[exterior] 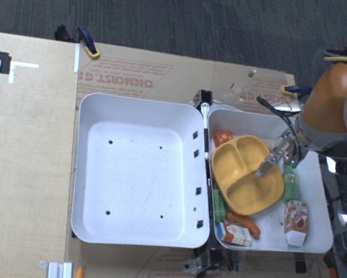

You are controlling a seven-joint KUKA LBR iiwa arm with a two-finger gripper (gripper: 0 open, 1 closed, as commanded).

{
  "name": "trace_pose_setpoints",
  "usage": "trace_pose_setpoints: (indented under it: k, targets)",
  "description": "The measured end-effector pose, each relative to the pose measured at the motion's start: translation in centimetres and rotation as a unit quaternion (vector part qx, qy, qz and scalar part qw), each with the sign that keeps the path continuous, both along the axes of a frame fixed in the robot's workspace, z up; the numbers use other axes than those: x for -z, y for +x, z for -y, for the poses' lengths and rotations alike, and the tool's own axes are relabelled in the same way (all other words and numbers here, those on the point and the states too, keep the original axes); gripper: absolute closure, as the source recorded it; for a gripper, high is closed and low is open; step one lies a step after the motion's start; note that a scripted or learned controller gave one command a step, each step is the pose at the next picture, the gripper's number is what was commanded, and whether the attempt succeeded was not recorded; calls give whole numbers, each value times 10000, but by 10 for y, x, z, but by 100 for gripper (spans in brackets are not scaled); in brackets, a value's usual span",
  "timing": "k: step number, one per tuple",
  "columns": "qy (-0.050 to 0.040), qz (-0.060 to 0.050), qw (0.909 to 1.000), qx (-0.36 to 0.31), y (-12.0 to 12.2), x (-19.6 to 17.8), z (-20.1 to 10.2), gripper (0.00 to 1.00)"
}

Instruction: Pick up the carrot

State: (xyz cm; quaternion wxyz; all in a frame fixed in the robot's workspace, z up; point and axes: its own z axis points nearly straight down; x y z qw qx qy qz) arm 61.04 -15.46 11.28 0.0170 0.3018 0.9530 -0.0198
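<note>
Not picked yet. Carrot (244,223) lying flat in right bin (320,194), near its front edge, just below yellow divided dish (247,175), beside small carton (235,235). Orange, slim, partly tucked under the dish rim. Gripper (267,165) hovering over the dish, well short of target; claw state impossible to tell. Approach, descent, grasp, lift all outstanding.
</note>
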Motion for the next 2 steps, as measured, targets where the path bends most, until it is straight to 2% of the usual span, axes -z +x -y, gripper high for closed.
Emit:
trace_pose_setpoints:
  k: [1, 2]
  targets:
    - [128, -36, 9977, 662, 10, -26, -35, 100]
    - [135, -23, 9978, 655, 11, -27, -37, 0]
